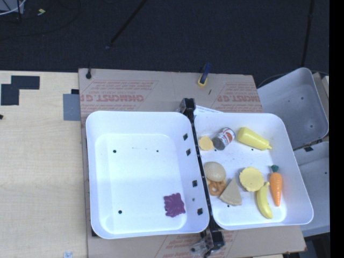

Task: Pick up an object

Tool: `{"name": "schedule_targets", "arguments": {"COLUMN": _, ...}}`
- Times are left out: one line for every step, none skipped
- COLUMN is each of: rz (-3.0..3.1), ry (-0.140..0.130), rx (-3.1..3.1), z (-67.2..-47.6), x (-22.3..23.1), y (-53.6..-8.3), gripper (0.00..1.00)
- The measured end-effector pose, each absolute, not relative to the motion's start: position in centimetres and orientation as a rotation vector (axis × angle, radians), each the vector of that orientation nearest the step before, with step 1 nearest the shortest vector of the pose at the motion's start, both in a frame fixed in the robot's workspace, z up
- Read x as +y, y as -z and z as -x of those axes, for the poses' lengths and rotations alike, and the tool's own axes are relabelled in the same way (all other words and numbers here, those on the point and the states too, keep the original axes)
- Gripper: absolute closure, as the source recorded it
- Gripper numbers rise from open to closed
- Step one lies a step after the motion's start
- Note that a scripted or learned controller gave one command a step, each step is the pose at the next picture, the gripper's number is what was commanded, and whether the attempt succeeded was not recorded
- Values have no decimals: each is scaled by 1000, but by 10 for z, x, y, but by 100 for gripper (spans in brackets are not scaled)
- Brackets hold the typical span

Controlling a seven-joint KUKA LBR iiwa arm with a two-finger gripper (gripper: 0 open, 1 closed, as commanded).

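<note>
nothing is lifted yet: a purple lump is left in the left bin, while a carrot, banana and small can are scattered in the right bin. the claw's state cannot be told.

Grape bunch alone in left bin; carrot, banana, perhaps can in right bin.

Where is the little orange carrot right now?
The carrot lies in the right bin, near its right wall, beside the banana and the round yellow piece.
</note>
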State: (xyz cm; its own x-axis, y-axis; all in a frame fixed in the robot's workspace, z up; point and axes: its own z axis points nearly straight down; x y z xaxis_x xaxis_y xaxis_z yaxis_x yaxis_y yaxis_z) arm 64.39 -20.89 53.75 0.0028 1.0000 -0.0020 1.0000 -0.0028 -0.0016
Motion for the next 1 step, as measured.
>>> {"name": "schedule_targets", "arguments": {"rz": -2230, "ry": 14, "rx": 2237, "z": -643, "x": -164, "y": -382, "gripper": 100}}
